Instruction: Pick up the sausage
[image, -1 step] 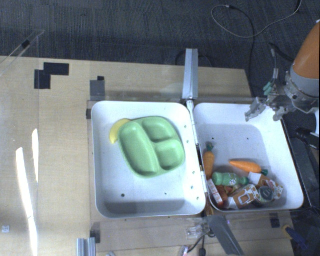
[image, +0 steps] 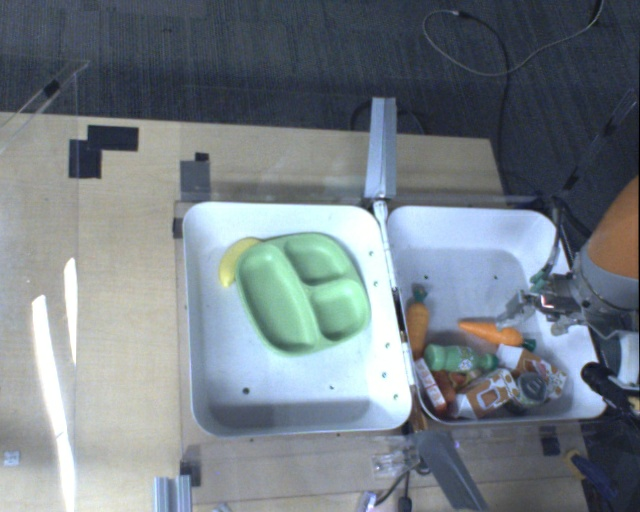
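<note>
The sausage (image: 450, 383) looks like the small reddish-brown piece at the front of the right bin (image: 470, 250), partly buried under a green bottle (image: 456, 357) and an orange carton (image: 492, 393). My gripper (image: 535, 299) hangs over the right side of that bin, just above the thick end of an orange carrot (image: 490, 332). It is up and to the right of the sausage, well apart from it. Nothing shows in its grasp.
A second carrot (image: 417, 324) stands against the right bin's left wall, with a red packet (image: 428, 385) below it. A round tin (image: 541, 384) lies at the front right. The left bin (image: 215, 380) holds a green divided plate (image: 300, 290) over a yellow banana (image: 232, 262).
</note>
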